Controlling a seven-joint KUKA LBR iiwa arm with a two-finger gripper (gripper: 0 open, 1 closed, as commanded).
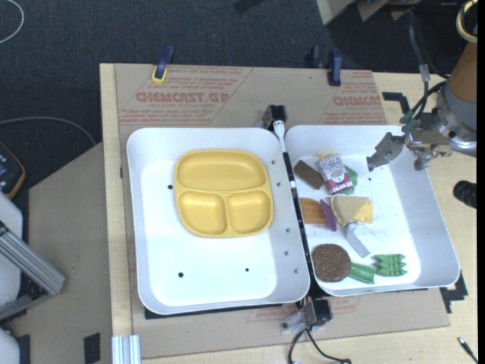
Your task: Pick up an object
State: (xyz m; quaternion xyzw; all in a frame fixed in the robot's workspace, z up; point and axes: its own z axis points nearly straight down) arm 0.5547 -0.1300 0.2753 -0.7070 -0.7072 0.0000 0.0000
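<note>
**Arm hung over the right bin, nothing yet in its grip**

From where I stood, the grey arm's two-finger gripper (402,152) hovered above the far right part of the right white bin (424,226). Its jaws looked spread, one dark finger angled out to the left, and nothing sat between them.

The pickable things lay in a loose cluster in the left half of that bin, left of and nearer than the gripper. Farthest was a small pink-and-white packet (332,168) touching a green piece, with a dark brown flat slab (307,174) just beside it on the left. Nearer sat a pale yellow cheese-like wedge (353,208), an orange block (311,211) and a purple strip close against it. A silvery grey stick (356,240) ran towards a round brown patty-like disc (331,262) and a green bean-like bundle (383,266) at the near edge. The left white bin (151,279) held a yellow divided plastic tray (223,190).

I judged the crowding to be the main risk: the pieces touched or overlapped, so a descent might clip two at once or nudge one aside. The flat items lay low on the bin floor, and the fingers could slide over them. The packet looked slippery too.
</note>
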